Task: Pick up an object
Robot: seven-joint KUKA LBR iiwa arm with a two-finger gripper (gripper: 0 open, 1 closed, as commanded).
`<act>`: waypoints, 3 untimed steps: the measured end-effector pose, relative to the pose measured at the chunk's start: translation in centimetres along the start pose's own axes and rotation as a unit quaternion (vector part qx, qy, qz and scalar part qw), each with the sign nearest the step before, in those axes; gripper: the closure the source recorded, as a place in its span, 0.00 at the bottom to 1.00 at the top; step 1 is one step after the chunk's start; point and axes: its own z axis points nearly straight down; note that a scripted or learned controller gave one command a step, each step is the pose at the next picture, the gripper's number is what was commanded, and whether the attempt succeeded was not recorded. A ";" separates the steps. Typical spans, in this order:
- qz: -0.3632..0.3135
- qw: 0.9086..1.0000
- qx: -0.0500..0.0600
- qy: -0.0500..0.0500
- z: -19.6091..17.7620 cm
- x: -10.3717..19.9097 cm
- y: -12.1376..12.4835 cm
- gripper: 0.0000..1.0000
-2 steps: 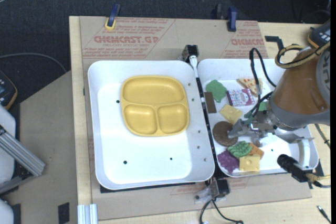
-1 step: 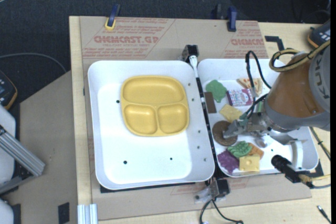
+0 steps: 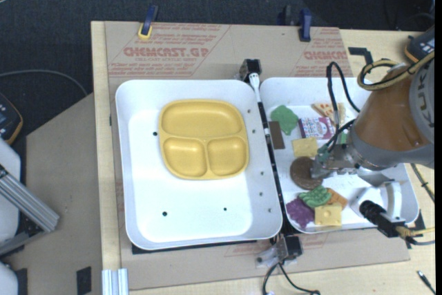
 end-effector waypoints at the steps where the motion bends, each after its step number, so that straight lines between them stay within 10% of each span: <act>1: 0.000 1.000 0.008 0.000 -4.3 0.3 0.1 1.00; 3: 0.000 1.000 0.008 0.000 -12.4 1.0 0.4 1.00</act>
